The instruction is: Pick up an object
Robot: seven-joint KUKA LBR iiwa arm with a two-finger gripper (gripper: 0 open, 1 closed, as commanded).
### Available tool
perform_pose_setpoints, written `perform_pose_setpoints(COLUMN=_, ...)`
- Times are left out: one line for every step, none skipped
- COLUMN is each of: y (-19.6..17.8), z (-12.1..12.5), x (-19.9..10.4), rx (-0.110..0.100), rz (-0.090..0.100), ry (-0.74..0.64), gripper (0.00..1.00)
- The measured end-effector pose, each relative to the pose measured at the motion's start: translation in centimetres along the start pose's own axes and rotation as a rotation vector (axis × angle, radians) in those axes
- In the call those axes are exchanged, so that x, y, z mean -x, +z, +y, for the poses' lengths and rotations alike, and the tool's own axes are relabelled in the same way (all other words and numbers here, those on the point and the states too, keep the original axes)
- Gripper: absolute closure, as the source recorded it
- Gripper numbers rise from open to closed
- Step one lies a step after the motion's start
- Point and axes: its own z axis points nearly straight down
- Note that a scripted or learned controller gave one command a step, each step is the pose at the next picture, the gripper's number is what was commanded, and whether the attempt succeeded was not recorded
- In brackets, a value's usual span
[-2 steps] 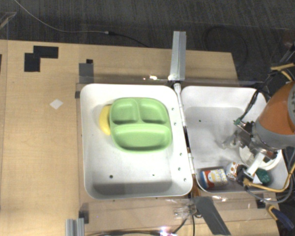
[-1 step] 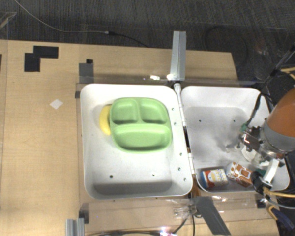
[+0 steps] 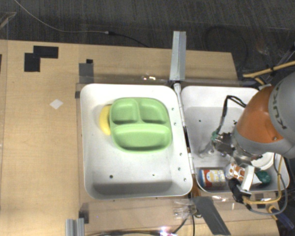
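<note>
1 can [image 3: 212, 177] — just beside the hand [image 3: 219, 145]

Grey arm [image 3: 289, 113] reaching in from right, claw [image 3: 220, 144] low
</note>
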Motion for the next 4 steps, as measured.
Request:
perform_pose_setpoints(y=0.0, z=0.6, x=1.9, rx=-0.001, rz=-0.001, ry=-0.34, gripper=0.0)
perform_pose_setpoints(y=0.0, z=0.2, x=0.4, rx=0.002, rz=-0.005, ry=-0.523, gripper=0.0)
perform_pose_setpoints(y=-1.2, z=0.4, x=0.3, rx=0.01, rz=-0.005, ry=-0.523, gripper=1.0)
perform_pose_setpoints(y=-19.2, z=0.1, x=0.1, rx=-0.005, rz=-0.003, ry=-0.545, gripper=1.0)
